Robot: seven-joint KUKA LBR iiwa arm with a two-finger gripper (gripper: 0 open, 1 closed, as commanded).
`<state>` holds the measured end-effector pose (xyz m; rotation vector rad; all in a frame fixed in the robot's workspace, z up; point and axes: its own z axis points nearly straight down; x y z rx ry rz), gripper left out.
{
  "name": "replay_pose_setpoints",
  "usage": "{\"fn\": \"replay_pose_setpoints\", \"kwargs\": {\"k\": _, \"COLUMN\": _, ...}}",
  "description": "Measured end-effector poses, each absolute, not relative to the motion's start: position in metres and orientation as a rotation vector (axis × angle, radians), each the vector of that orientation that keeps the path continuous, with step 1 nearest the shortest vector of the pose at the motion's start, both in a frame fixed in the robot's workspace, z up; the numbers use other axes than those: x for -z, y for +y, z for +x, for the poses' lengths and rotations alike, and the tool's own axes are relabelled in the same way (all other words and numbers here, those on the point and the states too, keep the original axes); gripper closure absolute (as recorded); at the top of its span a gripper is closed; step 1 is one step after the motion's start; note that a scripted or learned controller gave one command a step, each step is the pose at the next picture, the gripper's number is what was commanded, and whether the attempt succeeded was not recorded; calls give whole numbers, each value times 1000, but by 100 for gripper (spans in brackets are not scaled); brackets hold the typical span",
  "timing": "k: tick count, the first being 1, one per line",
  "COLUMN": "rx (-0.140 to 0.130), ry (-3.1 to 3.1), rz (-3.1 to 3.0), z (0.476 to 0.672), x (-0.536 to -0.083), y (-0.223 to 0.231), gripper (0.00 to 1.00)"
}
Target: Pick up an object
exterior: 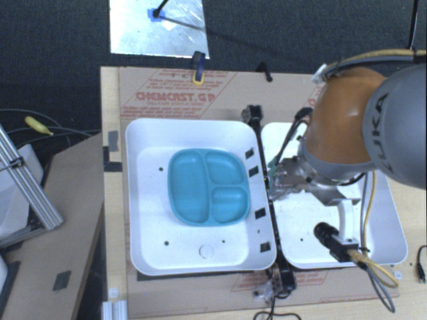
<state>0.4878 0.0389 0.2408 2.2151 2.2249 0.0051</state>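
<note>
A blue divided plate [207, 187] was seen lying flat in the middle of the left bin [150, 245]. The gripper [280, 179] was positioned over the right bin [393, 245], near the divider; its state could not be told.

A light blue divided plate [207, 187] lies in a white bin [150, 152]. Red lettering marks the tan bench [175, 89]. The arm [373, 125] is grey and orange.
</note>
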Motion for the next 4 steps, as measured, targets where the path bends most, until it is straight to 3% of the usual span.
{"fn": "replay_pose_setpoints", "kwargs": {"k": 1, "rx": -2, "ry": 2237, "rz": 2211, "z": 486, "x": -215, "y": 125, "gripper": 100}}
{"fn": "replay_pose_setpoints", "kwargs": {"k": 2, "rx": -9, "ry": 2215, "rz": 2220, "z": 496, "x": -272, "y": 83, "gripper": 100}}
{"fn": "replay_pose_setpoints", "kwargs": {"k": 3, "rx": -30, "ry": 2221, "rz": 2207, "z": 488, "x": -450, "y": 100, "gripper": 100}}
{"fn": "replay_pose_setpoints", "kwargs": {"k": 4, "rx": -2, "ry": 2229, "rz": 2215, "z": 486, "x": -417, "y": 125, "gripper": 100}}
